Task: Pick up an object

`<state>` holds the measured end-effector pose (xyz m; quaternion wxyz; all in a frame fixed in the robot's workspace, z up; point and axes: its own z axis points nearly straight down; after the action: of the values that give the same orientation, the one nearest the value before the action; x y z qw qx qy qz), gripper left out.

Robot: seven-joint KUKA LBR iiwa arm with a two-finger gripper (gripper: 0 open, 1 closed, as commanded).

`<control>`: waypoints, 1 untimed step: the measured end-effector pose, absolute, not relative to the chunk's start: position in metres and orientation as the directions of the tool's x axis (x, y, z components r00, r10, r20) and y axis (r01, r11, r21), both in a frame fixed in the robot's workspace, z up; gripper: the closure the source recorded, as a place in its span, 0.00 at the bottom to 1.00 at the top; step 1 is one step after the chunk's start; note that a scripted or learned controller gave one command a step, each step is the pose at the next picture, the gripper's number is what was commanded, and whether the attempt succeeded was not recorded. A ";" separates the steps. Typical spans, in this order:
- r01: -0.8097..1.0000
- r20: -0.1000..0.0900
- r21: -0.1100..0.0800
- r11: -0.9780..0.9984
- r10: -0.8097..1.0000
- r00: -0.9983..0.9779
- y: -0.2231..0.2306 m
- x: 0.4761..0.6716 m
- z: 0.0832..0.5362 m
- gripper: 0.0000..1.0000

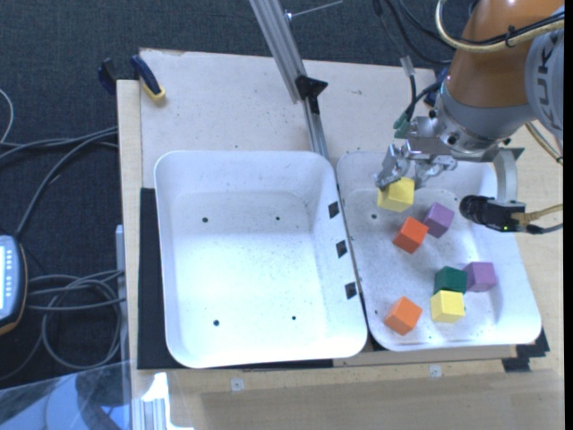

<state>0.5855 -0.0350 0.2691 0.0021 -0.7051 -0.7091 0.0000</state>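
Two white bins; seven blocks: two yellow, two orange, two purple, one green.

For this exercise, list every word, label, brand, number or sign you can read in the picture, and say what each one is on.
"KU": grey letters on the arm's casing at the right edge, cut off by the frame.
Device at the left edge: its markings are too small and blurred to read.
The blocks and the bins carry no legible text.
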 end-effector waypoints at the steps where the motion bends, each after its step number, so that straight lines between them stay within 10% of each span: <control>1: 1.000 0.002 -0.004 0.005 1.000 -0.005 0.005 0.558 0.269 1.00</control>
<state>0.5585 0.0051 0.2694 0.0021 -0.7055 -0.7087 0.0005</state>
